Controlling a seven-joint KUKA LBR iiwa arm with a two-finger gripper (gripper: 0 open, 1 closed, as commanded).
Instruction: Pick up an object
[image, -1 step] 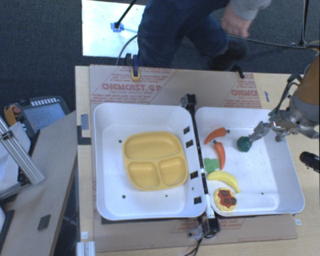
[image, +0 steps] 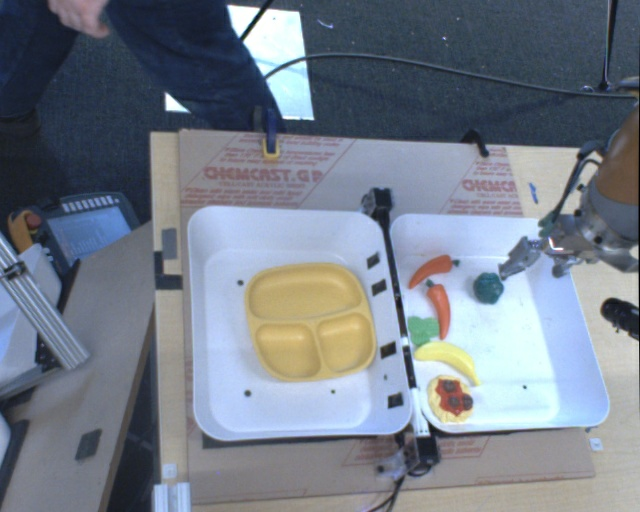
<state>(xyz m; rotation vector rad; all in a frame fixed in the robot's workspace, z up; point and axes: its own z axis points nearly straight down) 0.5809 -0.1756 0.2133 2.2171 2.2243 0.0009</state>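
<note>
While the dark green broccoli-like toy (image: 488, 288) lies in the right white bin (image: 570, 340), gripper (image: 520, 260) open just beside it, holding nothing, two orange-red peppers (image: 435, 285), yellow banana (image: 448, 359) alongside, yellow three-compartment plastic tray (image: 305, 320) in left white bin (image: 215, 300).

end effector (image: 520, 258) over right bin (image: 570, 400) | near teal ball (image: 488, 288) | yellow tray (image: 307, 320) in left bin (image: 215, 300)

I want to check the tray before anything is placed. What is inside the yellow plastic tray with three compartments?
The yellow three-compartment tray in the left white bin holds nothing in any compartment. Its underside, against the bin floor, is covered.
</note>
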